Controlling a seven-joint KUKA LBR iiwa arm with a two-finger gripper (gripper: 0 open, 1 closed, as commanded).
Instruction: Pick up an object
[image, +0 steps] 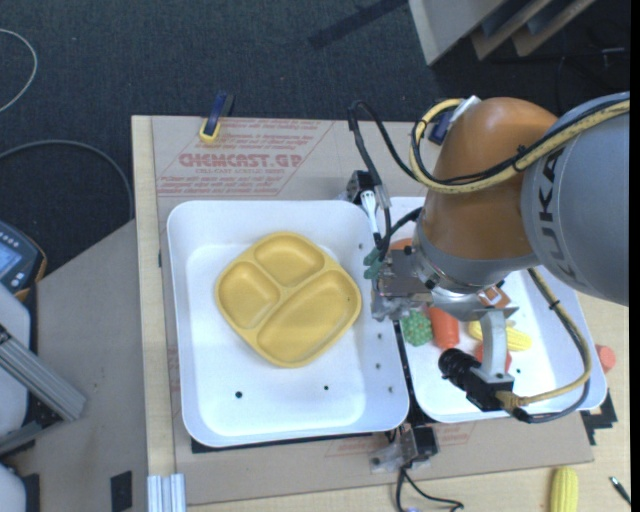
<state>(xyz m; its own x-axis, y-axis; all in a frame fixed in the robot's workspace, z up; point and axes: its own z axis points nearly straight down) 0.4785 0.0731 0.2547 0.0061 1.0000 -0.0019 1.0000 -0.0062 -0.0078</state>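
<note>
A heap of small plastic toy foods (470, 328), among them a bumpy green piece (414, 327), a smooth orange one (446, 326) and a yellow one (505, 337), is seen in the right bin (560, 330), and nothing is yet shown lifted. The gripper (398, 285) is held low at the heap's left edge, but its grasp cannot be told. A glossy yellow three-part plate (288, 297) is seen in the left bin (200, 330).

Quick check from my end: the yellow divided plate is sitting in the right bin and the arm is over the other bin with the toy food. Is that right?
Not quite. The camera view shows the yellow divided plate lying in the left bin, not the right one. The rest holds: the arm is over the right bin, where the toy food lies.
</note>
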